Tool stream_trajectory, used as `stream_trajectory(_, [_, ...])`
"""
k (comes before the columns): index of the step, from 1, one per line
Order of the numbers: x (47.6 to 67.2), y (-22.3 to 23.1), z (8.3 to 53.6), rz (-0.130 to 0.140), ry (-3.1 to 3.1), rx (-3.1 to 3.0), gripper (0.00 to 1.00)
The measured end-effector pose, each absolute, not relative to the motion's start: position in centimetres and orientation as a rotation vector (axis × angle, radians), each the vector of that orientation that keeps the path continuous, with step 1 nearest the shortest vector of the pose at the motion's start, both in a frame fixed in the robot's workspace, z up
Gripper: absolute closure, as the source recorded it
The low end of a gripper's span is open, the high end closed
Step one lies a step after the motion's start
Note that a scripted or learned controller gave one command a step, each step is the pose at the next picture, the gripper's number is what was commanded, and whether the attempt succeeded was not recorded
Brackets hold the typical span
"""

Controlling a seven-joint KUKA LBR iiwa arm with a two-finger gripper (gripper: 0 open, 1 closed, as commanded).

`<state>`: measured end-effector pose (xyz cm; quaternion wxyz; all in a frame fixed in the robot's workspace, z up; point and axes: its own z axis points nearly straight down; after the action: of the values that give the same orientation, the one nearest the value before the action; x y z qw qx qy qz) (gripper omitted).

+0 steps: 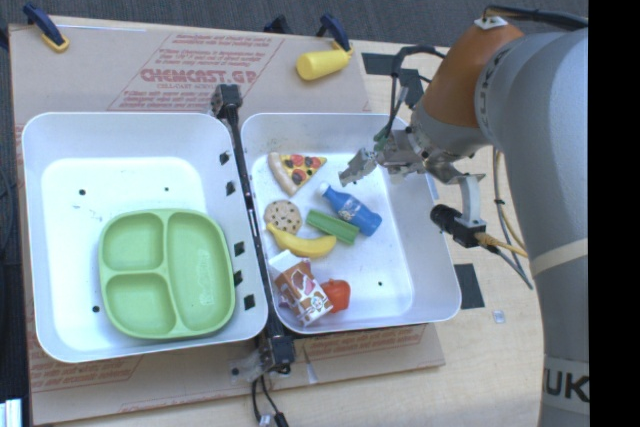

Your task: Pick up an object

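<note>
Two shallow white bins sit side by side on a cardboard sheet (200,75) printed with red lettering. The left bin (60,155) holds one light green divided plate (167,272) with three compartments. The right bin (420,265) holds six toy items: one pizza slice (298,169), one cookie (283,216), one banana (303,242), one green stick (331,226), one blue bottle (351,210) and one red-and-white carton (305,293) near the front wall. One yellow object (322,64) lies on the cardboard behind the bins. The gripper (357,169) hangs over the right bin just above the blue bottle, its fingers parted and gripping nothing. Dark carpet surrounds the bench.
</note>
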<state>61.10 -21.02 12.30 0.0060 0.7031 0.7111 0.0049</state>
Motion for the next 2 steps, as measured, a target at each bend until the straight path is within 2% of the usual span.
stream_trajectory(1, [65.7, -21.1, 13.0, 0.001, 2.227, 2.215, 0.0])
stream_trajectory(2, [58.5, -21.1, 10.6, -0.004, 2.231, 2.217, 0.0])
